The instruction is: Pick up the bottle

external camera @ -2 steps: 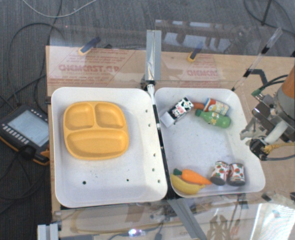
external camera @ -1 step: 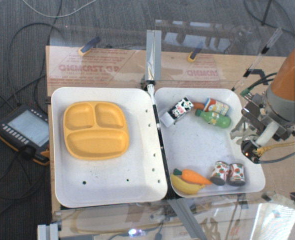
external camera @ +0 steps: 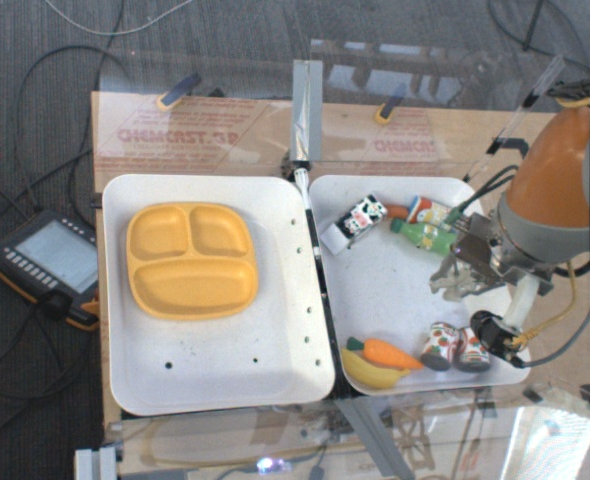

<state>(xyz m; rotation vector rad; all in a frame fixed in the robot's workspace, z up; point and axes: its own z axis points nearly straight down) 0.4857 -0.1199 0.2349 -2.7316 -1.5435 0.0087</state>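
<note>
**Ana:** Dark carpet with loose cables runs round a pale wooden surface (external camera: pixel 225 143) that bears two shallow white bins. Where's the bottle?

**Ben:** In the right-hand white bin (external camera: pixel 375 298), at its far right part: a small green plastic bottle (external camera: pixel 427 236) lying on its side, cap end pointing left.

**Ana:** What's around it?

**Ben:** Just beyond it, touching or nearly so, lies a red-and-white packet (external camera: pixel 427 210). To its left is a little black-and-white cow-patterned carton (external camera: pixel 358 219). Along the near edge lie an orange toy carrot (external camera: pixel 390 353) on a yellow toy banana (external camera: pixel 373 373), and to their right two small red-and-white cans (external camera: pixel 455 346). The left-hand white bin (external camera: pixel 155 368) holds a yellow compartment tray (external camera: pixel 191 260).

**Ana:** And the arm?

**Ben:** The grey tool (external camera: pixel 462 273) hangs just near and right of the bottle, under the orange band (external camera: pixel 565 163). Whether its grip is apart or together, I cannot tell; the wrist hides it from this slant. Nothing is visibly held.

**Ana:** So which step?

**Ben:** I'd judge it the approach; the bottle rests on the bin floor, not yet grasped. The next move calls for shifting slightly far and left to centre over the bottle's body, straddling its narrow width, then descending without catching the packet beside it.
</note>
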